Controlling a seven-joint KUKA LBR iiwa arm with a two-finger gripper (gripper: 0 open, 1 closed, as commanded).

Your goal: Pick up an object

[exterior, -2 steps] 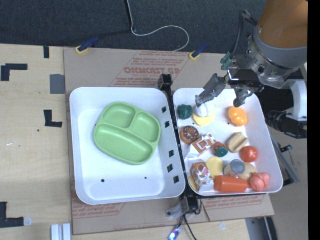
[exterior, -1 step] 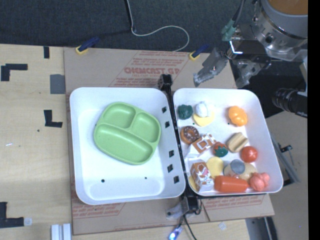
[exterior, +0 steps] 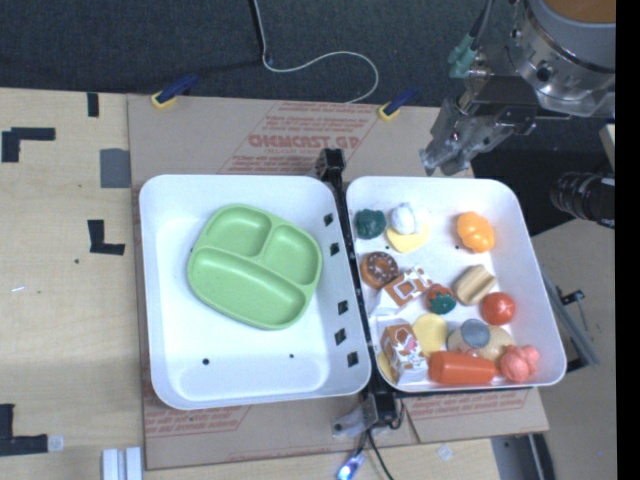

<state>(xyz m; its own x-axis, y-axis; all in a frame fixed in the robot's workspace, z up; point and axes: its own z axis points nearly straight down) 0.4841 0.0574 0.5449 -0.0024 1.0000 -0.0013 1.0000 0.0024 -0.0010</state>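
Pincer (exterior: 449, 155) above glossy orange toy (exterior: 474, 232)

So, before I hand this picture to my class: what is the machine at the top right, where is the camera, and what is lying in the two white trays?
The machine is a robot arm, grey with an orange band, reaching in from the right. At its end is a two-finger gripper, hanging above the far edge of the right bin with nothing seen in it. The single camera is fixed above the bench, looking down at a slant. The left bin holds a green divided plate. The right bin holds small toy foods, among them an orange fruit, a chocolate doughnut, a red tomato and a carrot.
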